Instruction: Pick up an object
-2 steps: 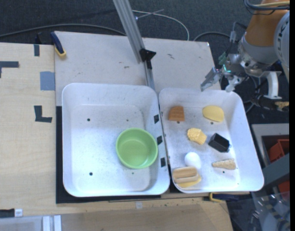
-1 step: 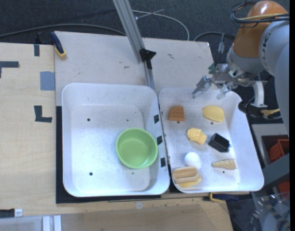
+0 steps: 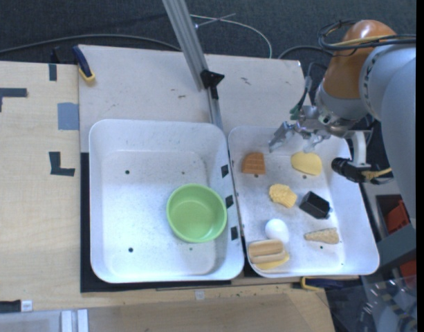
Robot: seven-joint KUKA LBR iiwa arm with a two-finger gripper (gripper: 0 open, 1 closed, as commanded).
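- Camera view: the jaws [image 3: 298, 138] hang spread over the far end of the right bin [image 3: 350, 254], nothing between them.
- Just below them lie a brown pastry [image 3: 252, 163] and a pale yellow piece [image 3: 306, 163].
- Nearer: yellow lump [image 3: 283, 196], black block [image 3: 314, 205], white egg [image 3: 276, 229], wedge [image 3: 323, 236], hot dog [image 3: 268, 253].
- The left bin [image 3: 115, 185] holds a green bowl [image 3: 196, 213].

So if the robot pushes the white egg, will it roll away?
Probably yes. The egg looks round and smooth, so a nudge could send it rolling. It likely won't go far: the hot dog lies right beside it, and the bin has a raised rim. It may also slip from a pinch.
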